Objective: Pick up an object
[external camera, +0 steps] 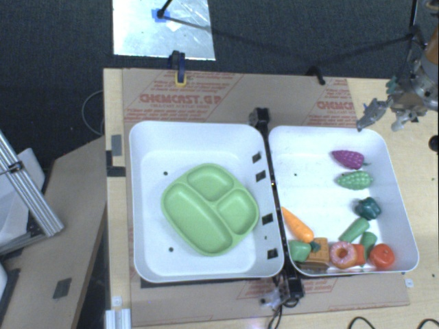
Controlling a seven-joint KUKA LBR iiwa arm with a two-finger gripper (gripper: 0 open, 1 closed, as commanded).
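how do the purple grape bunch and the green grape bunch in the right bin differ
The purple toy grape bunch is magenta; the green toy grape bunch is pale green. The purple one lies nearer the bin's far wall, the green one just below it in the view. Both are bumpy, similar in size, and lie flat pointing left.

Bright, even overhead light | white bins (pixel 199 137) near blown out, little wall detail | strong glare on foil sheet (pixel 164 20) at top | soft short shadows under green plate (pixel 209 210) and toys | dark floor underexposed | mild softness overall, gripper (pixel 385 114) at right edge slightly blurred | tabletop (pixel 206 94) print legible
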